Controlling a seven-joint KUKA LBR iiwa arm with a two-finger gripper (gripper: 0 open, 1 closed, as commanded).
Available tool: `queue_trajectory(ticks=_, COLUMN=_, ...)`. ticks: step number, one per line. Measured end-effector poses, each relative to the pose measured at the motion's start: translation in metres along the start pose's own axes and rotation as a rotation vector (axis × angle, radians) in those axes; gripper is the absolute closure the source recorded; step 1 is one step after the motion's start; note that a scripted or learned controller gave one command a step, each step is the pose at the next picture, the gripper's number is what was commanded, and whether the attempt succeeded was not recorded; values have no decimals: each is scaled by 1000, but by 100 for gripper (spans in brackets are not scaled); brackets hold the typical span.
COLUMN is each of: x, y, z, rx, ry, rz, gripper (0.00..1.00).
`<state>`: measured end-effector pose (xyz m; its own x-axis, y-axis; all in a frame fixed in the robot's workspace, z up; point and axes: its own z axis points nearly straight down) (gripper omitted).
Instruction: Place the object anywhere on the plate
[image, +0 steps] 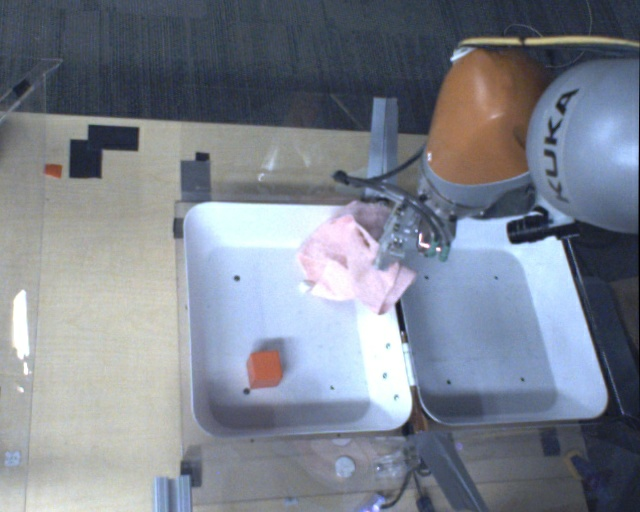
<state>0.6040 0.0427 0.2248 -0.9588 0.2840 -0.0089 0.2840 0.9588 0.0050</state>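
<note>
I hang over the far inner corner of the left bin (195, 300), right where it meets the right bin (590, 380) along the middle divide. My gripper (398, 245) is down at the pink cloth (345, 262), and a fold of that cloth sits pinched between my fingers, so my jaws are closed on it. The cloth is crumpled and bunched. Most of it spreads over the upper right part of the left bin's floor, and one lower corner droops toward the rim between the two bins. I cannot tell whether any of it is lifted clear of the floor or all of it is resting there.

Also in the left bin, well apart from the cloth, a small orange block (265, 369) sits near the front wall, a little left of the bin's middle. It rests flat on the white floor and touches nothing else.

The right bin has a bare white floor with a few small dark dots on it. My orange band (485, 115) and grey arm (590, 140) reach over its far edge. Both bins sit side by side on the pale wooden bench (90, 330), their inner rims touching.
</note>
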Motion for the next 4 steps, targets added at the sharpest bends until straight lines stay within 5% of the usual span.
queue_trajectory(ticks=1, x=35, y=25, z=1, rx=-1, ry=1, rz=-287, gripper=100)
queue_trajectory(ticks=3, x=107, y=88, z=0, rx=-2, ry=2, rz=-289, gripper=100)
queue_trajectory(ticks=4, x=107, y=88, z=0, rx=-2, ry=2, rz=-289, gripper=0)
